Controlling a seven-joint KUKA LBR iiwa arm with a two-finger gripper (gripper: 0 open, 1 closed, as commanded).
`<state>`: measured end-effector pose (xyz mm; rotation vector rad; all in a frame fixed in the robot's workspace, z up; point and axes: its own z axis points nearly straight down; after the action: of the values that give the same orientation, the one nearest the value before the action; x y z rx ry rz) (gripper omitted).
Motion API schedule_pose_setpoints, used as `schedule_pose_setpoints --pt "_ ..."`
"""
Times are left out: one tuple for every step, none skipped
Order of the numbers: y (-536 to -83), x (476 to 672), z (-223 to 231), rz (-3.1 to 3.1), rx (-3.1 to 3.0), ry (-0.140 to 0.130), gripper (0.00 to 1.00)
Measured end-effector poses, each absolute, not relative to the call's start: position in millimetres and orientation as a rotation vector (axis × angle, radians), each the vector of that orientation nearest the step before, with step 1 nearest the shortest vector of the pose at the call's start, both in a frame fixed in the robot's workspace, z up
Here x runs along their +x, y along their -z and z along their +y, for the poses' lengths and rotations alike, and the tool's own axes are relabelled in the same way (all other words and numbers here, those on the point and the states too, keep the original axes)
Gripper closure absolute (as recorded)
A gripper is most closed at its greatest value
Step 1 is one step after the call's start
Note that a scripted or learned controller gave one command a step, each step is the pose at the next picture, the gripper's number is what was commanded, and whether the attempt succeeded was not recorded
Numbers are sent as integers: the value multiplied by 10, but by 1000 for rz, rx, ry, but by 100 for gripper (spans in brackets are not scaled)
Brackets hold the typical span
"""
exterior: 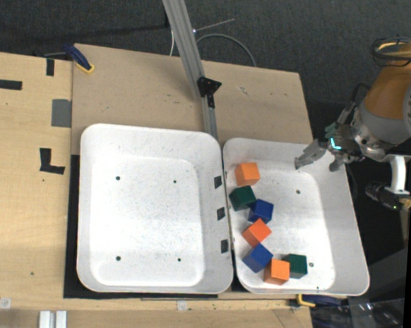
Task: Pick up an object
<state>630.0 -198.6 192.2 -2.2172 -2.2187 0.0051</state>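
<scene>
2 shallow white bins sit side by side on the table (149, 70). The left bin (154, 138) fills the frame's centre. The right bin (349, 228) holds 7 cubes along its left side: an orange cube (246, 173) uppermost, a green cube (242, 197), a blue cube (261, 210), a second orange cube (257, 232), a second blue cube (257, 257), a third orange cube (278, 270) and a second green cube (297, 264) lowest. The gripper (321, 156) hangs over the right bin's upper right edge, fingers spread apart and grasping nothing, well apart from the cubes. A grey metal bar (190, 49) slants down from the top to the gap between the bins.
</scene>
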Motion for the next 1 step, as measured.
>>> schedule_pose_setpoints --pt "-1953 6311 -1988 -2224 -2219 -3 0"
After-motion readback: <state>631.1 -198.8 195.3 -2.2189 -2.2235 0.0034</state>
